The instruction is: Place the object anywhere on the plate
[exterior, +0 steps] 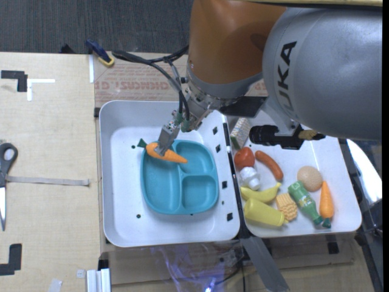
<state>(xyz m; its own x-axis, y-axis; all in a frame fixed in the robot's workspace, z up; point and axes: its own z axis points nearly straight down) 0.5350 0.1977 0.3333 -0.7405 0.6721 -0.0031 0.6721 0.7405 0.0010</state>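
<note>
Over the left bin [115,181], my hand [165,143] sits low on the toy carrot [165,154], which lies across the blue plate's [180,187] far-left rim; I judge this the placing step, so next comes letting go and lifting clear. From this slant I cannot tell whether the hand is closed on the carrot or already loose.

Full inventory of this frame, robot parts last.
plate: 1, blue, sectioned, left bin
carrot: 1, orange, on plate's upper-left edge, at the hand
left bin: 1, white
right bin: 1, white
toy foods: about nine, mixed colours, right bin, including tomato, sausage, egg, corn, green bottle
scissors: 1, grey, bench left
arm: 1, grey and orange
hand: 1, over carrot
</note>
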